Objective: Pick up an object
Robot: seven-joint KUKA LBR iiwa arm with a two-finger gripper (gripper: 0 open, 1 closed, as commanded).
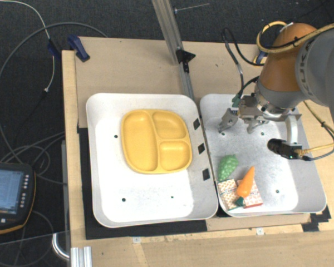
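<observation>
Approach step, nothing picked up yet. The gripper (pixel 242 124) sits over the upper part of the right bin (pixel 278 204), at centre right of the frame, hung from the grey arm with its orange band (pixel 284 60) at upper right. Its two fingers (pixel 227 121) are splayed apart with bare bin floor between them; nothing is held. The candidates lie in a cluster at the lower left corner of that bin, toward the lower middle of the frame: a green knobbly piece (pixel 229 164), an orange carrot (pixel 245 182) just below and right of it, and a patterned box (pixel 229 191) with a red edge, on which the carrot rests. The left bin (pixel 100 149) holds a yellow divided plate (pixel 156 141), well apart from the gripper. Judgement: the next move calls for a shift toward the lower edge of the frame to stand over the cluster, then a descent. The green piece looks the easiest target, lying a little clear of the others; the carrot and box touch, so a closing grip there may nudge both.
</observation>
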